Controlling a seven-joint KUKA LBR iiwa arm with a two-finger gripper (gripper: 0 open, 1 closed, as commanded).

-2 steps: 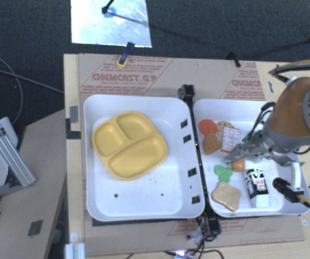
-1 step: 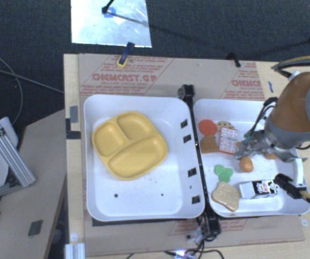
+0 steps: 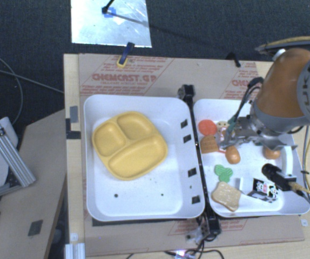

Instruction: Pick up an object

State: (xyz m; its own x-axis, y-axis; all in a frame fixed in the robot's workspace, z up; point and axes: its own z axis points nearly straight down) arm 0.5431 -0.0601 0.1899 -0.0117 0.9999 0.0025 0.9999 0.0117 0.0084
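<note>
Yellow divided plate [image 3: 129, 144] alone in the left bin [image 3: 98, 198], well to the left of the gripper [image 3: 226, 139] — set apart, probably as a drop spot. Small items clustered in the right bin [image 3: 292, 206], within easy reach: red-orange round piece [image 3: 207, 127] just up-left of the gripper, brown block [image 3: 209, 144] touching or just beside its left, orange-brown oval piece [image 3: 233, 155] directly below and nearest, likeliest target. Green piece [image 3: 223, 172] and toast-like slice [image 3: 227, 196] farther below; black-and-white object [image 3: 264, 189] below-right. Gripper low over the cluster — open or closed, cannot tell; nothing visibly held.
</note>
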